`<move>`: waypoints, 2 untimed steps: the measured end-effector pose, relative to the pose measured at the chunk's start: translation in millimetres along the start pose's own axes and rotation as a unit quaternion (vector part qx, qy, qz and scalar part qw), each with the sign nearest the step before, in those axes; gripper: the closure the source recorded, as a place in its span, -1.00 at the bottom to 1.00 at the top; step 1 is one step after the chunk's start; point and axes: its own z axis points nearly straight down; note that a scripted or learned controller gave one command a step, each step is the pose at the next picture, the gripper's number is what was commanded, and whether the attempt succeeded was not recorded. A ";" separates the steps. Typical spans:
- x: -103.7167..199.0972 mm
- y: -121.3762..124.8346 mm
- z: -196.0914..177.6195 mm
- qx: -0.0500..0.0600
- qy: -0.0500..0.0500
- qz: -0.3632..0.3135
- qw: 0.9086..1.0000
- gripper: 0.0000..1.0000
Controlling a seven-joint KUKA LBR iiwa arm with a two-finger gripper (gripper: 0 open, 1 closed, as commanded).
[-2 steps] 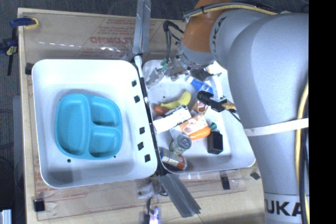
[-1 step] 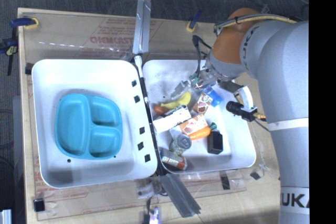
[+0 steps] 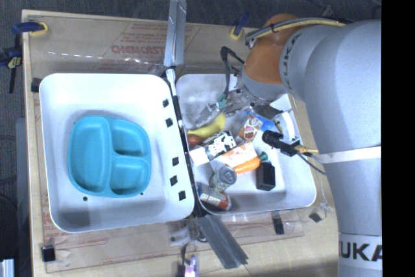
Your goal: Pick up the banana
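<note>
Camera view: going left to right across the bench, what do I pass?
Blue clamp → blue divided plate in the left bin → banana → carrot → black block.

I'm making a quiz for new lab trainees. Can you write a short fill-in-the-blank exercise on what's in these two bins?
1. The divided plate in the left bin is coloured ____.
2. The banana lies in the ____ bin.
3. The orange carrot lies just left of a small ____ box.
4. The arm wears an ____ band above its wrist.

Missing words: blue; right; black; orange
</note>
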 end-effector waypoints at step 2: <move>57.5 -3.7 -116.9 -0.001 0.000 -0.018 1.000 1.00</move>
